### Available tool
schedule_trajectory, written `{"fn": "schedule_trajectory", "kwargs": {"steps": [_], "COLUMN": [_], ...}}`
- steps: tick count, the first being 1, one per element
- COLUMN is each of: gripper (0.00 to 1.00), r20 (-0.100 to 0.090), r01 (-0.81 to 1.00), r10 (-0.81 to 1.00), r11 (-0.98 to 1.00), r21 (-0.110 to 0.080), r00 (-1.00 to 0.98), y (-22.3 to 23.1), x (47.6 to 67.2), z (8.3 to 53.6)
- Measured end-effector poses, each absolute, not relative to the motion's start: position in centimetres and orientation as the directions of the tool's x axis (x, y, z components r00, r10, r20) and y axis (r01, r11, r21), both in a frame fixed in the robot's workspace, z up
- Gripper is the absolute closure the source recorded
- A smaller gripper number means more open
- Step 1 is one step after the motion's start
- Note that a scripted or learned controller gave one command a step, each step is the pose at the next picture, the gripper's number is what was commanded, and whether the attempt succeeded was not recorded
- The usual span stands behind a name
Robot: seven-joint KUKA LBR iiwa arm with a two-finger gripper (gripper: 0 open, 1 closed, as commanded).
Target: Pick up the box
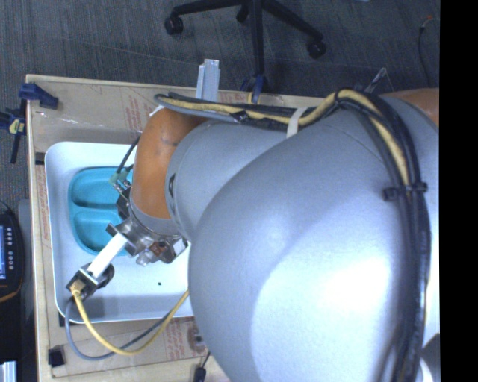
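1. Huge smooth grey metal robot arm [314, 246] hogging most of the camera view, rounded like a dome, with a soft sheen on the shell.
2. Bundle of black and yellow cables [336, 101] strapped along its upper edge, held by a pale tie.
3. Glossy orange band [157, 164] above the wrist, curved and slightly scuffed-looking.
4. Below that, the metal tool [153, 250]: a cluttered little clump of silvery and dark parts, hanging over the shallow white plastic bin [52, 224]. Can't tell whether apart or together, too tucked under the wrist. Nothing visibly clamped in it.
5. Turquoise round-cornered plastic box [89, 201], shiny, with a crease across the middle making two puffy lobes. Sitting in the far left part of the bin, right side hidden behind the wrist. Just beside the tool; touching or not, hard to say.
6. Flat white bar with a black end piece [93, 272] sticking out from the wrist down and to the left, over the bin floor.
7. Thin yellow cable [112, 345] looping from that black end across the bin's near rim and back under the arm.
8. Tan, board-like tabletop [97, 104] around the bin, with a blue clamp [33, 95] at its far left corner.
9. Dark ribbed carpet floor [89, 37] beyond, plus a black wheeled chair base [246, 19].
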State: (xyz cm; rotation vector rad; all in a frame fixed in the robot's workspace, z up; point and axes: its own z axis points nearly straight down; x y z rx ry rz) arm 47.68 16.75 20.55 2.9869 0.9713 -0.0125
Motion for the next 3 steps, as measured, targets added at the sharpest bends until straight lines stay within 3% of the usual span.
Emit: {"fn": "schedule_trajectory", "kwargs": {"steps": [1, 2, 3], "gripper": [1.00, 1.00, 0.00], "r20": [-0.006, -0.006, -0.007], "r01": [0.877, 0.773, 0.773], "r10": [0.877, 0.773, 0.773], "r11": [-0.480, -0.634, -0.634], "r21": [-0.007, -0.003, -0.003], "r00": [0.480, 0.634, 0.634], "y": [9.7, 16.2, 16.2], "x": [47.6, 47.6, 47.6], "z": [17.9, 22.8, 22.8]}}
